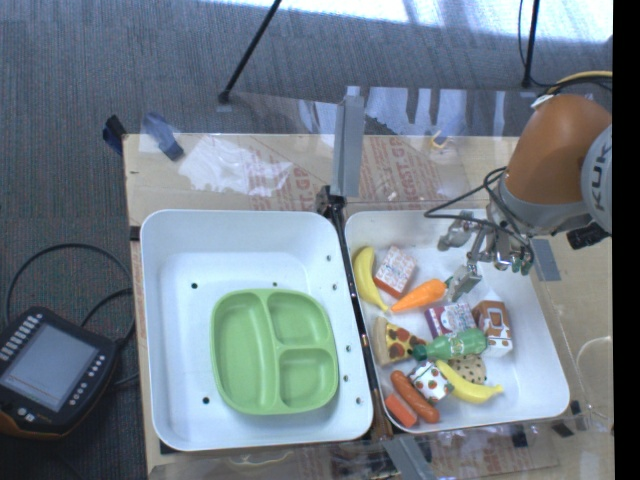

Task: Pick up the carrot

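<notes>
Floor: grey carpet far left of the pincer; a black pendant (45, 368) with a screen lies there, its cable looping up beside the tabletop.
Tabletop (160, 183): pale board, left of and behind the pincer, with a crumpled clear plastic sheet (235, 168) and a small blue scrap (162, 136) on its far left part.
Stands: two dark legs, one (255, 38) slanting up and left of the pincer, one (530, 23) straight behind it.
Left bin (170, 243): white, well left of the pincer; it holds one green tray (273, 351) with three compartments.
Right bin (550, 368): white, under the pincer, touching the left bin along the middle seam.
Pincer (466, 280): hangs low over the right bin's back half from the grey arm with its orange band (555, 153); how far open it stands I cannot tell; its tip is just right of the carrot's thick end, contact unclear.
Carrot (420, 295): one, orange, lying tilted just left of the pincer.
Bananas: two; one (365, 276) further left of the pincer, one (470, 383) below it, toward the front.
Pizza slice (398, 341): one, left and in front.
Sausages (410, 400): two red pieces, at the front.
Green bottle (455, 346): one, lying in front of the pincer.
Small boxes: three visible, one (395, 268) left of the carrot, two (452, 318) (494, 326) just in front of the pincer.
</notes>
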You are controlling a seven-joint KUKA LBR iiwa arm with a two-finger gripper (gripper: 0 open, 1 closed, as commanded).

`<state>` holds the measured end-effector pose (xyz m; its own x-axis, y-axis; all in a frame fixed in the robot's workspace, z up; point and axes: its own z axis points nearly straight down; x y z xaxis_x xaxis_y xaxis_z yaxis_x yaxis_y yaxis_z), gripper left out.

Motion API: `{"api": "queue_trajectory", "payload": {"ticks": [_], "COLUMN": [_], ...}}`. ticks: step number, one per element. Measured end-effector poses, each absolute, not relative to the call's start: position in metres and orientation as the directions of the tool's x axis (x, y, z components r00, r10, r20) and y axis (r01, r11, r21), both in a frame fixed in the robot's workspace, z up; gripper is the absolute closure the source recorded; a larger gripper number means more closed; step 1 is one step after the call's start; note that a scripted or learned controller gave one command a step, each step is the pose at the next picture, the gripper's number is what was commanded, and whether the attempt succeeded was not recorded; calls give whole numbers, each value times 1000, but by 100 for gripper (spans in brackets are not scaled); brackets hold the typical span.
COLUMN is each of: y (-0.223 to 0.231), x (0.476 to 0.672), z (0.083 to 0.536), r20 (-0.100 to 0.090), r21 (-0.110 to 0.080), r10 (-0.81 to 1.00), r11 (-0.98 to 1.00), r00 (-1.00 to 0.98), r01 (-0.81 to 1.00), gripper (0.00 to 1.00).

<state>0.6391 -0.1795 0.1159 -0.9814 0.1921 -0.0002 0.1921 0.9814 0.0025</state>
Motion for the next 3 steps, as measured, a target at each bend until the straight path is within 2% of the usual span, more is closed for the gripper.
{"api": "queue_trajectory", "payload": {"ticks": [1, 2, 3], "y": [-180, -208, -209], "x": [639, 637, 637], "z": [116, 94, 94], "r20": [0, -12, -12], "r21": [3, 2, 2], "r10": [193, -348, -347], "r11": [981, 937, 938], "r00": [-981, -937, -938], "r01": [193, -348, -347], "gripper": [0, 0, 0]}}
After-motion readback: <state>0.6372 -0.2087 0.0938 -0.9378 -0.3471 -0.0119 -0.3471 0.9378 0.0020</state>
